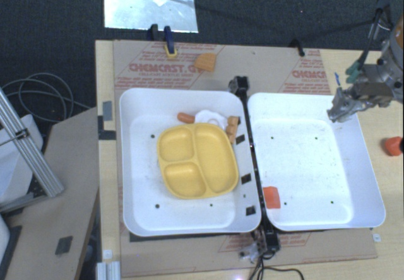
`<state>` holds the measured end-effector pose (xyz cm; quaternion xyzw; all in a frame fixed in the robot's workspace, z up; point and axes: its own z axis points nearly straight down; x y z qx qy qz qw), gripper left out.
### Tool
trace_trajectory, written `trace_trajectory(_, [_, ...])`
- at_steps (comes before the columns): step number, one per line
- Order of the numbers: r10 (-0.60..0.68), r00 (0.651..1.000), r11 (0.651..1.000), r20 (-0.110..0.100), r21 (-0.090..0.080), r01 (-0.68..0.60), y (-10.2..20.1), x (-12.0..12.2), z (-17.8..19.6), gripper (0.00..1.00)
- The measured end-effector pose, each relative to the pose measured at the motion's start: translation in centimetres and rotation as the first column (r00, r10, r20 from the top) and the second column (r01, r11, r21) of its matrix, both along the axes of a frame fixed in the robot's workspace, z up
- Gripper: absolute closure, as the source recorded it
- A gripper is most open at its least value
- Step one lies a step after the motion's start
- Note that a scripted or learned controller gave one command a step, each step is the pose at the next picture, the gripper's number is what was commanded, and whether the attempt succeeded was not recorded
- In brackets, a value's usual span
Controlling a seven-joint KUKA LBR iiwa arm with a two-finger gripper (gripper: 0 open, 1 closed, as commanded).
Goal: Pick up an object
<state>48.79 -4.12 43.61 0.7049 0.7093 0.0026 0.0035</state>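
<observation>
A yellow divided plate (196,161) lies in the left bin (136,165). Behind it sit a small orange sausage-shaped piece (185,118), a white object (210,118) and a tan piece (232,127) near the bin's right wall. An orange-red block (271,197) rests at the front left corner of the right bin (353,165). My gripper (339,113) hangs over the right bin's back right corner, far from every object, with nothing visibly in it.
On the bench behind the left bin lies a tan wedge (205,62) near a blue and yellow clamp (169,41). A small red object (393,145) sits on the bench right of the right bin. A black divider (247,146) runs between the bins.
</observation>
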Motion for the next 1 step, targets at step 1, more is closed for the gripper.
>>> trace_trajectory(1, [0.0,1.0,1.0,-0.001,0.0,0.0,0.0,-0.01,-0.04,0.0])
